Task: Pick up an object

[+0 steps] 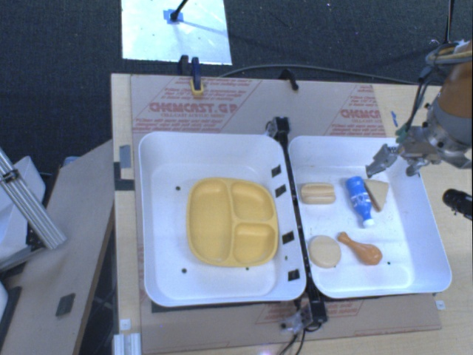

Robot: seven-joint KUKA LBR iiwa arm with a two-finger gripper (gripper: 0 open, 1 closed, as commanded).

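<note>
Just one fixed camera, mounted high above the worktop and tilted down at a slant. Looks toward the far edge, dark carpet beyond it. Far enough back to fit both white bins: left bin near centre, right bin toward the right side. Arm cut off at the right edge.

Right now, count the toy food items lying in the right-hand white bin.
5: tan hot-dog bun upper left, blue plastic bottle centre, pale wedge beside it, round beige patty lower left, brown drumstick lower centre.
</note>
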